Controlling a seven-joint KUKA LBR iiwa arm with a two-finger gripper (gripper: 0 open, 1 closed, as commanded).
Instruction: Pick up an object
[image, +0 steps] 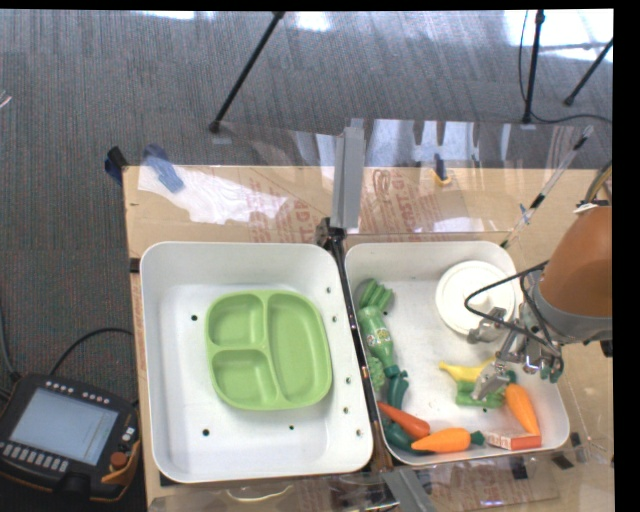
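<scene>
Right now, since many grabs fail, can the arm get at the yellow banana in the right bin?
Probably yes. The gripper hangs right beside the yellow banana, which lies on bare floor of the right bin with nothing on top; a green toy lies close below it.

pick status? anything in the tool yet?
Done: the arm is over the right bin, with the tool down among the toys, just above a green piece beside the yellow banana. In hand: nothing visibly held; I can't tell how its tips are set. Left: grip and lift. The green divided plate lies in the left bin.
</scene>
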